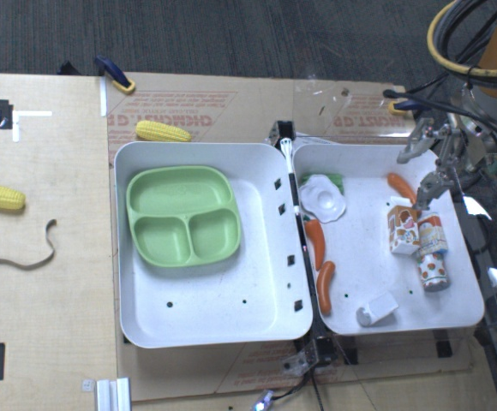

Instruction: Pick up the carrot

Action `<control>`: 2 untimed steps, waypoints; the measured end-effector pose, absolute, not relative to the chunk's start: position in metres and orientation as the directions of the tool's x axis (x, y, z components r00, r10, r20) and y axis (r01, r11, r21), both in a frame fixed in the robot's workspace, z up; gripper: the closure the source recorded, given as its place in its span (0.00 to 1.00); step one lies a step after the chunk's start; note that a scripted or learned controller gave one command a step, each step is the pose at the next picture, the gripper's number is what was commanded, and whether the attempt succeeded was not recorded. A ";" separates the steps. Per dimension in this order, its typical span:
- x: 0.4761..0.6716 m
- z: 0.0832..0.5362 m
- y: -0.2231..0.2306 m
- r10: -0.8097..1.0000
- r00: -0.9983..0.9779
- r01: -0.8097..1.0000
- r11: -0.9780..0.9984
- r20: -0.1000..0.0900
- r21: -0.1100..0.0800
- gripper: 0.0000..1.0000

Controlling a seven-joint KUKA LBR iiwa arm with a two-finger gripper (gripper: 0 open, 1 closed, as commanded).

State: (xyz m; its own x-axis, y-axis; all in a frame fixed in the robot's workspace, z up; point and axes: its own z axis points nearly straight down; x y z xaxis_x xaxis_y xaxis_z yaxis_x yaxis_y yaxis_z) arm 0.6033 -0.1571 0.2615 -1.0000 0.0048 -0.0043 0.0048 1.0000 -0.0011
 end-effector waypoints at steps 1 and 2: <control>0.550 0.192 -0.082 -0.001 -1.000 -0.001 1.000 -0.003 0.000 0.00; 0.503 0.099 -0.104 0.181 -0.984 0.181 0.984 0.002 0.000 0.00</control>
